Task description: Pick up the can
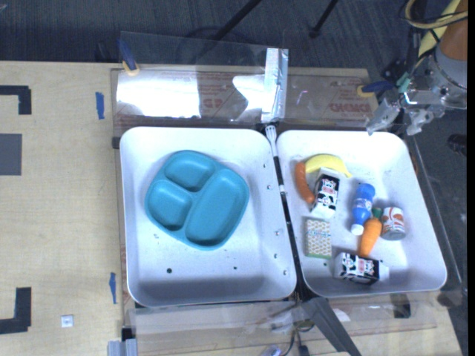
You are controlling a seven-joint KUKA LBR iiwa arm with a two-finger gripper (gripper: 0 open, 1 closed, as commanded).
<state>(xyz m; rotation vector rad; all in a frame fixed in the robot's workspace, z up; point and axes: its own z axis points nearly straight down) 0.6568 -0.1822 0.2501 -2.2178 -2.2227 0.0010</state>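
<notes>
I see the pincer (397,117) at the upper right of the frame, just past the far rim of the right bin (427,199), and I cannot tell how it is set. The can (392,222), red and white, lies near that bin's right side, touching an orange carrot (370,237) and near a blue bottle (362,205). The left bin (141,199) carries a blue divided plate (197,197).
</notes>
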